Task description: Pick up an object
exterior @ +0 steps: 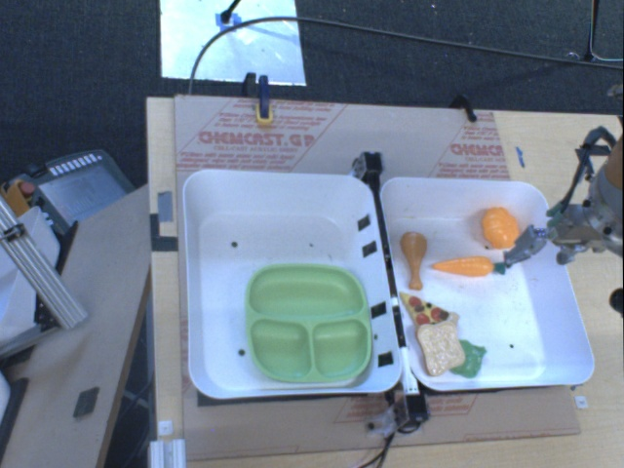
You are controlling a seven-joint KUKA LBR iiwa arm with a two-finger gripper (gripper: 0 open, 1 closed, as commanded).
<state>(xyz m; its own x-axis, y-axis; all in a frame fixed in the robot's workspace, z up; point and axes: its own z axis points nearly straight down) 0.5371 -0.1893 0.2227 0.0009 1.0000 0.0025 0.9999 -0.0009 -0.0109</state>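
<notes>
- Two white bins sit side by side; the left bin holds a green divided plate.
- Nearest in the right bin: toast, pizza slice.
- Farther: drumstick, carrot, orange.
- My pincer hangs by the carrot's tip; grip state I cannot tell.
- Beyond, cardboard reads "CHEMCAST".

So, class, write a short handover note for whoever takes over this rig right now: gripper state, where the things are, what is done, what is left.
Gripper: low over the right bin, near its right wall, beside the green end of the carrot; whether it is open or shut cannot be told, and no grasp is visible.
Right bin: orange at the back, drumstick left of the carrot, pizza slice, toast lying on a lettuce leaf.
Left bin: green tray.
Done: arm brought to the carrot.
Left: grasp and lift an object.
</notes>
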